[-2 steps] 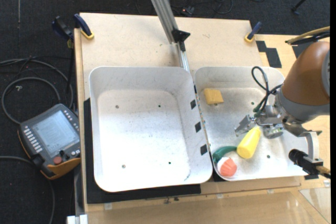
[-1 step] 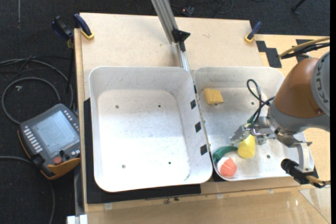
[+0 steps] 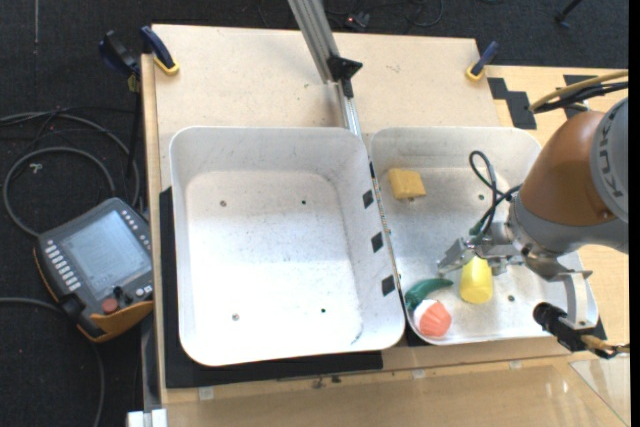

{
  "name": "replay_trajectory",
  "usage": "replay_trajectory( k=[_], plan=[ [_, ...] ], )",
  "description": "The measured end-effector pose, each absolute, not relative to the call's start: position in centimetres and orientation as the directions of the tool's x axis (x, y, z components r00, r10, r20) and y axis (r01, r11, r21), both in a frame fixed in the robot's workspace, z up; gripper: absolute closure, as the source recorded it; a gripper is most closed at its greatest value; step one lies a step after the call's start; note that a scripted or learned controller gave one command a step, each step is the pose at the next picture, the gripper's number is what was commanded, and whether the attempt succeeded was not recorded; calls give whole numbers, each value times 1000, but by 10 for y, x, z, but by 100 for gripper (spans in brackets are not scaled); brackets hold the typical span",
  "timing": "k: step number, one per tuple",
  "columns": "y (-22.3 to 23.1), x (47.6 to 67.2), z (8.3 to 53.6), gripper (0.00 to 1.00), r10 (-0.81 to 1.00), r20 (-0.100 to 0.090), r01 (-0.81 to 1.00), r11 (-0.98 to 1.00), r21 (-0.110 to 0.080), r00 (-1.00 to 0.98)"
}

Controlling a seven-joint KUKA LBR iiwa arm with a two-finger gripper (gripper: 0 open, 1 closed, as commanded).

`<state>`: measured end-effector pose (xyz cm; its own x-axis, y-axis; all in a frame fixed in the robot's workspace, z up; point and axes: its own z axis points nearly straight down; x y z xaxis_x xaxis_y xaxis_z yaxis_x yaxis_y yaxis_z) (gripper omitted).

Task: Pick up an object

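The right bin (image 3: pixel 520 150) holds three things. A tan-yellow block (image 3: pixel 406 183) lies near its back left. A yellow rounded object (image 3: pixel 477 283) sits toward the front, and an orange-red object (image 3: pixel 434 318) with a green piece (image 3: pixel 424 291) beside it lies at the front left corner. My gripper (image 3: pixel 472 255) hangs low over the right bin, directly above and touching or almost touching the top of the yellow rounded object. The grey arm with its orange band (image 3: pixel 565 180) reaches in from the right and hides the bin's right side.
The left bin (image 3: pixel 185 215) stands beside the right one, with the raised wall between them (image 3: pixel 375 215) close to my gripper's left. A slanted metal rail (image 3: pixel 305 5) crosses the back of the bench. A teach pendant (image 3: pixel 95 260) lies on the floor at left.
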<state>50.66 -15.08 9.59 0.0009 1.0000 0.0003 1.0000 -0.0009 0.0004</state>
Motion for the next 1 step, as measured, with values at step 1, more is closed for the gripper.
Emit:
replay_trajectory(
  k=[1],
  plan=[
    [-151, 507, 106, 100, 1000, 0, 1000, 0, 2, 0]
  ],
)
